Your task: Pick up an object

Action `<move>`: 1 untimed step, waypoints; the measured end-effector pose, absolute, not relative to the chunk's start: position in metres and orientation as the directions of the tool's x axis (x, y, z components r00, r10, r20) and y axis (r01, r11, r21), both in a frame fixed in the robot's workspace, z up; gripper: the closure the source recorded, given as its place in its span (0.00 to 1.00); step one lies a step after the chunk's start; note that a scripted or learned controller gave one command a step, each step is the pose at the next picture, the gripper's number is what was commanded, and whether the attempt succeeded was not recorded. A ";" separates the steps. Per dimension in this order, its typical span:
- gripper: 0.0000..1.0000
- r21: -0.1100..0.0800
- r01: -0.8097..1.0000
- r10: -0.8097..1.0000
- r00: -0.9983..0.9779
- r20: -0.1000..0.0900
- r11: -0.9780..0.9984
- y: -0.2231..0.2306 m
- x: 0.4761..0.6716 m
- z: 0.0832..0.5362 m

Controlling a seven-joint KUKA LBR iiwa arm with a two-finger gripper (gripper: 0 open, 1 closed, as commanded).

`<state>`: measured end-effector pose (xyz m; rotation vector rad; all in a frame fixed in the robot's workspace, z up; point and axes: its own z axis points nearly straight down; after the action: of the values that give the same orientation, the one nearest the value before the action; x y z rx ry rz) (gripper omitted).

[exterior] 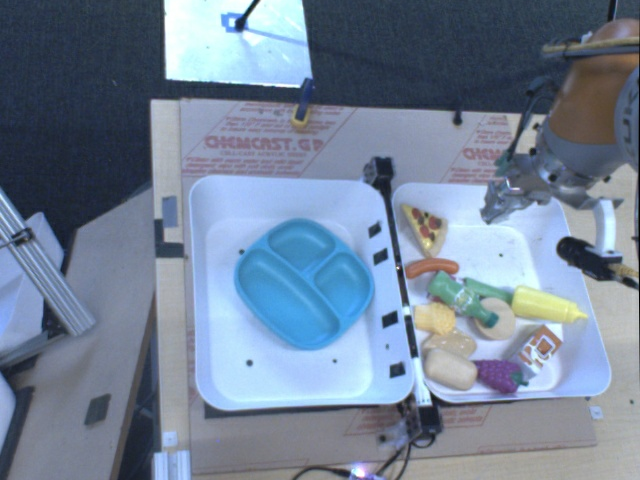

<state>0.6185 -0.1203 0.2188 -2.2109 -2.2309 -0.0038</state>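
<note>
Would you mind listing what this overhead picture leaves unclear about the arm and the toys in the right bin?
- Gripper: small and blurred against the bin wall; whether it is open or shut cannot be told.
- Arm: cut off by the right edge.
- Small carton: its print is too small to read.
- Corn: partly covered by the green bottle.

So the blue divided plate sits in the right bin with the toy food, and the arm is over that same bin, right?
Not quite. The camera view shows the blue divided plate alone in the left white bin; the toy food and arm are at the right white bin.
</note>
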 end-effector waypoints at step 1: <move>1.00 0.002 1.000 1.000 -0.009 0.003 0.009 -0.065 0.602 0.230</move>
<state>0.6023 -0.0651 0.2299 -2.2112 -2.2303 -0.0050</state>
